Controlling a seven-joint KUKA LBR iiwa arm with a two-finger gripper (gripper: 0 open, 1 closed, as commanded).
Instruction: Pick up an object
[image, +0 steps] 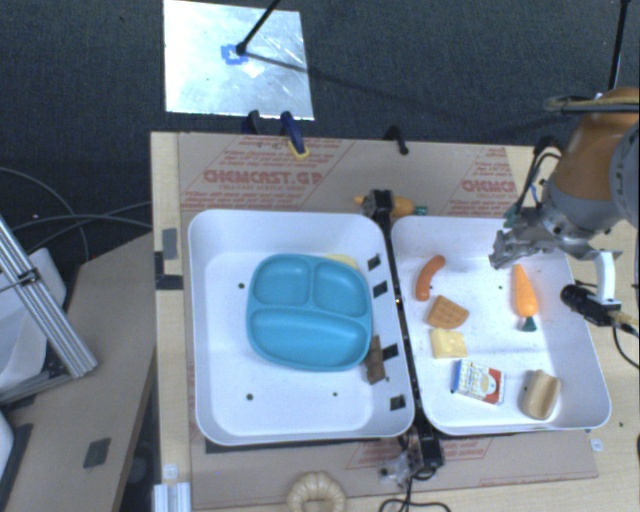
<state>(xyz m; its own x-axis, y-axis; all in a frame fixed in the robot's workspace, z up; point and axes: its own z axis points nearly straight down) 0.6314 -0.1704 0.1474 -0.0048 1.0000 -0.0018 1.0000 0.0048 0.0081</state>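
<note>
The grey arm with its orange band reaches in from the right, and its two-finger gripper (507, 250) hangs low over the far right part of the right-hand shallow white bin (590, 400). Whether it is open or closed cannot be told from this angle, and nothing shows between its tips. Just beside it lies an orange toy carrot with a green end (524, 293), pointing toward the near side. Further left in the same bin sit an orange-red sausage (430, 276), a tan waffle-like square (448, 313) and a pale yellow cheese block (449, 344) — close together in a loose column. Nearer the front are a small printed box (477, 382) and a beige bread-like piece (539, 393). The left-hand white bin (215, 330) holds a blue divided plastic plate (308, 310).
</note>
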